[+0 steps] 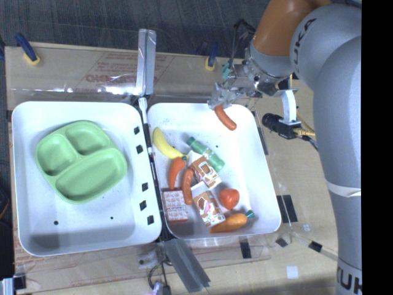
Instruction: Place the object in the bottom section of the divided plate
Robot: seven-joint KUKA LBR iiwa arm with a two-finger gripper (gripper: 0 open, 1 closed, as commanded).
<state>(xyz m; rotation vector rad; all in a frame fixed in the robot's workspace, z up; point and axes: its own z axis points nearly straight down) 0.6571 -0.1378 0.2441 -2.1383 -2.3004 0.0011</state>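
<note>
The claw [222, 102] was closed on one end of a sausage [225, 118], which hung just below it over the right bin's [263, 165] far edge, lifted clear for carrying. The plate [81, 160] lay well left.

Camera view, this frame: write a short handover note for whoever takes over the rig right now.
Gripper: raised over the right bin's far edge, fingers shut on a sausage that hangs below them.
Plate: green, divided, in the left bin; nothing in its sections.
Done: sausage picked up.
Left: carry it across to the left bin and set it in the plate's bottom section.
Banana, carrot and the other items lie in the right bin.
</note>
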